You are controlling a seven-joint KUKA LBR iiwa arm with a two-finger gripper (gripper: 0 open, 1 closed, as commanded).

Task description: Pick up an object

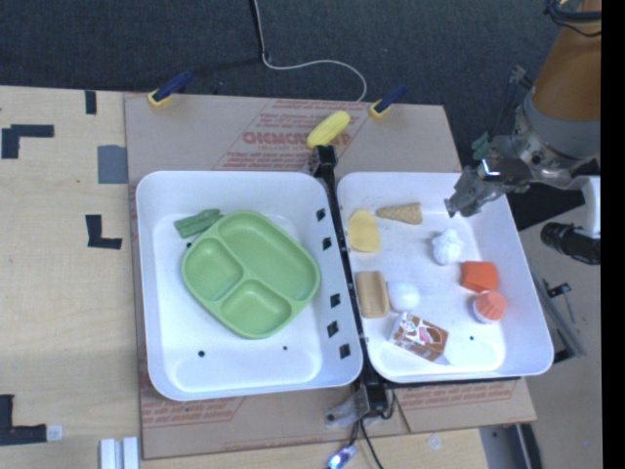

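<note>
My gripper (467,201) hangs over the back right part of the right bin (518,262), fingers pointing down toward the left. Just below it lies a small white object (446,247). Nothing shows between the fingers. Other objects in the right bin: a tan cone (400,212) at the back, a yellow piece (363,231), a tan block (371,293), a white lump (403,295), an orange block (479,277), a salmon round piece (489,307) and a red-and-white packet (420,335).
The left bin (166,360) holds a green divided plate (251,273) and a dark green piece (197,223) at its back left. A yellow clamp (328,129) sits at the divider between the bins. A cable (293,64) runs across the back.
</note>
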